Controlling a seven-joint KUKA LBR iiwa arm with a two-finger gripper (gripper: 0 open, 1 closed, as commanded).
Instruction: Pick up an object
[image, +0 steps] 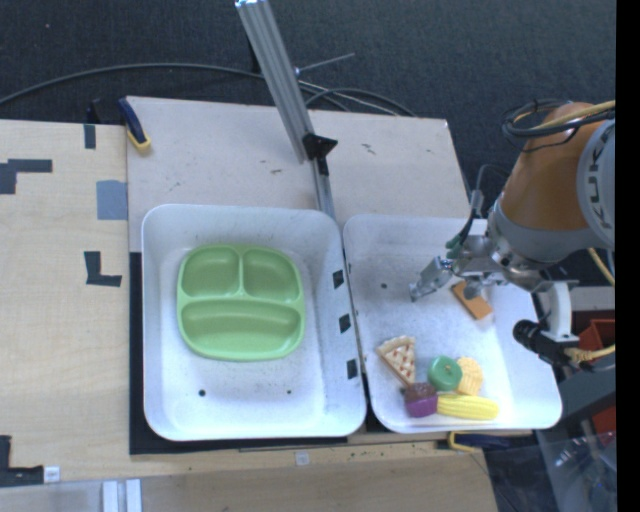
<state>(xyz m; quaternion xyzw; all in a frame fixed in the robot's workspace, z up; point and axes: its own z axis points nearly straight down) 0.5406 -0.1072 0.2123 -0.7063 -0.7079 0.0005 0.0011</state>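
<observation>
Just beside gripper (432, 283), orange block (473, 301).

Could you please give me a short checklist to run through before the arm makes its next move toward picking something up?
1. Gripper is over the right bin: ok, it sits above the bin's bare floor.
2. Something is between the fingers: cannot tell, the view is too coarse there.
3. A target is close: ok, the orange block lies just right of the gripper.
4. Other toys are apart from the gripper: ok, the waffle slice, green ring, purple piece and corn cob cluster near the bin's front.
5. Green divided plate is out of the way: ok, it is in the left bin.
</observation>
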